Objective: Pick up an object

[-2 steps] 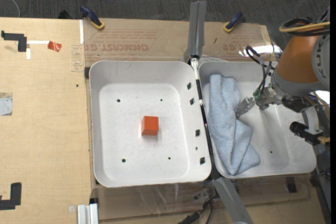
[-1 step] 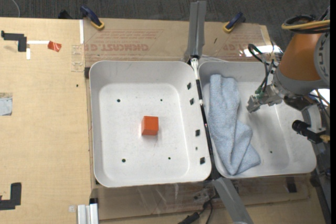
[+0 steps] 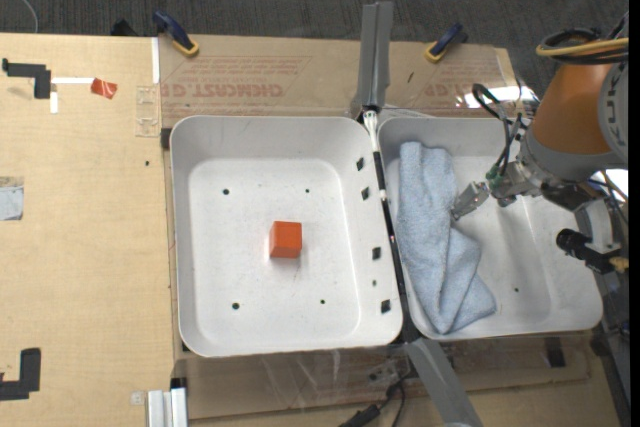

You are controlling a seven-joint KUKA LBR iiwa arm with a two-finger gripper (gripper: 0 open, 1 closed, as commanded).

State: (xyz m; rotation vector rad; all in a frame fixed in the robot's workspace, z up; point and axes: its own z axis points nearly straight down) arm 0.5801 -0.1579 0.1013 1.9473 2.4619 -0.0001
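Note:
An orange cube [image 3: 286,240] sits near the middle of the left white bin [image 3: 200,215]. A pale blue-grey towel [image 3: 438,240] lies crumpled along the left side of the right white bin [image 3: 545,285]. My gripper [image 3: 466,204] hangs low over the right bin, its tip at the towel's right edge about halfway down the cloth. I see nothing held in it. The arm, with its orange band [image 3: 575,105], reaches in from the right above the bin's far corner.
A grey divider post [image 3: 375,55] rises between the two bins at the back. Cardboard [image 3: 260,80] lies behind the bins, held by clamps [image 3: 176,32]. A wooden bench surface [image 3: 80,235] stretches to the left.

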